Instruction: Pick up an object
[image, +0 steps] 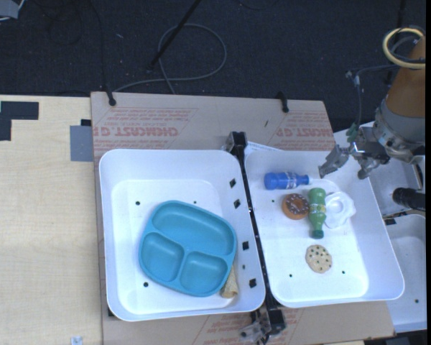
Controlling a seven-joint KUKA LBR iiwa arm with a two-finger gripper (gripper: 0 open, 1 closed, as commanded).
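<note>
The bench carries two shallow white bins side by side. The left bin (122,192) holds a large blue divided plate (188,247), tilted a little, with a tan scrap (230,286) poking out from under its lower right corner. The right bin (373,264) holds the small things that could be picked: a blue bottle (286,180) lying on its side near the top, a green bottle (316,211) lying lengthwise below it, a brown doughnut (295,206) touching the green bottle's left side, a clear crumpled wrapper or cup (340,208) just to its right, and a cookie (318,258) lying apart lower down.

The arm comes in from the right, and its gripper (353,160) hangs above the top right corner of the right bin — fingers spread, released, with nothing between them. It sits up and to the right of the blue bottle, not yet over any one item.

The risks lie in the crowding, I judge. The doughnut, green bottle and wrapper press together, so a descent there could land a finger on a neighbour and nudge everything aside. Both bottles are round and lying flat — they may roll out of a closing grip. The cookie looks thin and low, easy to miss.
</note>
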